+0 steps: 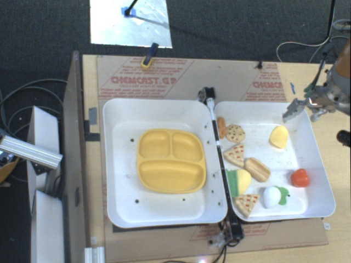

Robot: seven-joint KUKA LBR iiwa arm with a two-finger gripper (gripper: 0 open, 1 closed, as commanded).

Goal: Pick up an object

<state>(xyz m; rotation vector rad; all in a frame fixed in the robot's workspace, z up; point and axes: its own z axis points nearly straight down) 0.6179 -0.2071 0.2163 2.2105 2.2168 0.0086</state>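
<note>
The right bin (315, 147) holds several toy foods: a yellow wedge (278, 137), a red tomato (299, 177), a tan bun (256, 169), a round cookie (235, 132), a thin sausage (221, 127), two checked wedges (236, 154) (246, 203), a green-and-yellow corn piece (237, 181) and a white ball with green leaves (272, 196). My gripper (303, 113) hangs over the bin's far right corner, up and to the right of the yellow wedge. It is open, with nothing between its fingers.
The left bin (123, 136) holds a yellow divided plate (171, 160). A black clip (207, 95) sits at the far end of the ridge between the bins. Cables (296, 48) run behind the right bin. A grey panel (131, 15) lies on the floor beyond the bench.
</note>
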